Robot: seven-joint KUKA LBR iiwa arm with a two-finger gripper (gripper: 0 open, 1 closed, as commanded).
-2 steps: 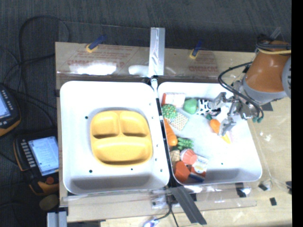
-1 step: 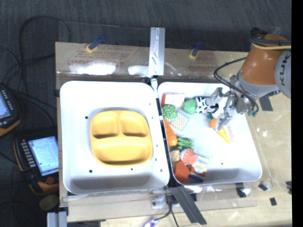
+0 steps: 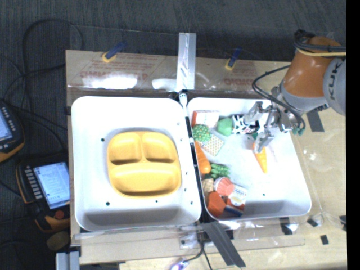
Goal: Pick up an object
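My gripper [image 3: 260, 143] reaches into the right bin [image 3: 292, 201] from the upper right, below the orange wrist band [image 3: 308, 72]. A small orange carrot [image 3: 261, 161] hangs point-down from the fingertips, and the gripper looks shut on its top end. The carrot is over the bare right half of the bin floor, apart from the other toys.
The right bin's left side is crowded: a red-and-white box [image 3: 205, 117], broccoli [image 3: 201, 132], a green ball [image 3: 225, 126], a black-and-white toy [image 3: 243, 124], a long carrot [image 3: 203, 160] and a red can [image 3: 225, 186]. A yellow divided plate [image 3: 144, 163] lies in the left bin [image 3: 90, 207].
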